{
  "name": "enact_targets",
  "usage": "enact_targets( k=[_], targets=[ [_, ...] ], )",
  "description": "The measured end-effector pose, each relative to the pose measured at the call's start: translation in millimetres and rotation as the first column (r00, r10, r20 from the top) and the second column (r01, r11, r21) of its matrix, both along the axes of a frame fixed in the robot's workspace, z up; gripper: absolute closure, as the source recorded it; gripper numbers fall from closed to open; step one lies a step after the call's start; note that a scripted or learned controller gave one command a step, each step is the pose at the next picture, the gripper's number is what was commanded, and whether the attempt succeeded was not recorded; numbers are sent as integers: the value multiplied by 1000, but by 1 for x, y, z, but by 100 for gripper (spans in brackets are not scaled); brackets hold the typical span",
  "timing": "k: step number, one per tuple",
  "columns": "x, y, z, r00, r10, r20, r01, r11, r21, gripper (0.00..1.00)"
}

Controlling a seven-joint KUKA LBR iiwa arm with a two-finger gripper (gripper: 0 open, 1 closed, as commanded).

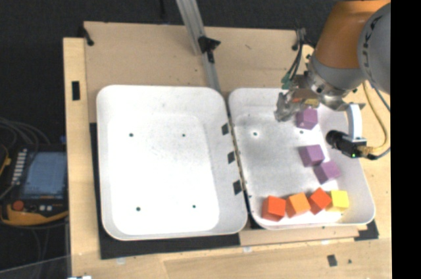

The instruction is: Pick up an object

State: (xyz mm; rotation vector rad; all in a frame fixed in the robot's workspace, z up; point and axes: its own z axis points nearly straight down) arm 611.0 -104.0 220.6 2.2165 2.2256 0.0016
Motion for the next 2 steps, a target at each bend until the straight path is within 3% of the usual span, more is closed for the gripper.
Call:
enact_targets(
  k=[2],
  targets=[
    [10,103,10,1000,4,2,-4,1000,1,100]
  ],
)
